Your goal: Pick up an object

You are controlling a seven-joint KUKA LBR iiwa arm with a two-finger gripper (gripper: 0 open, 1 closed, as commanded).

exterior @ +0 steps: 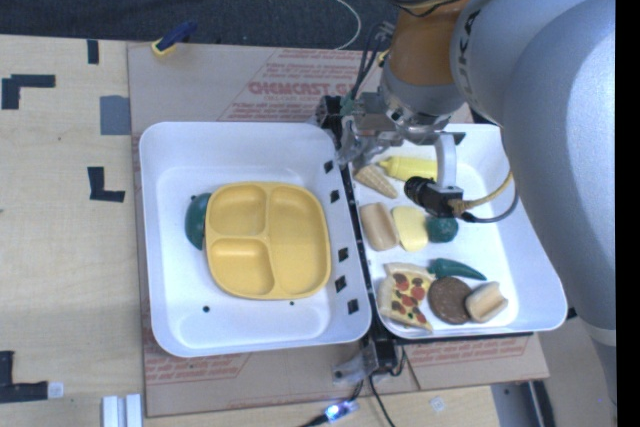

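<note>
While I hang over the right bin (520,245), my pincer (385,155) sits at its back left corner, just above the corn (375,181). Whether it's clenched or released, I can't tell. Corn lies loose by a banana (410,166); bread (378,226), pizza (408,296) and a cookie (449,300) sit nearer. Left bin (160,215): yellow tray (268,240).
</note>
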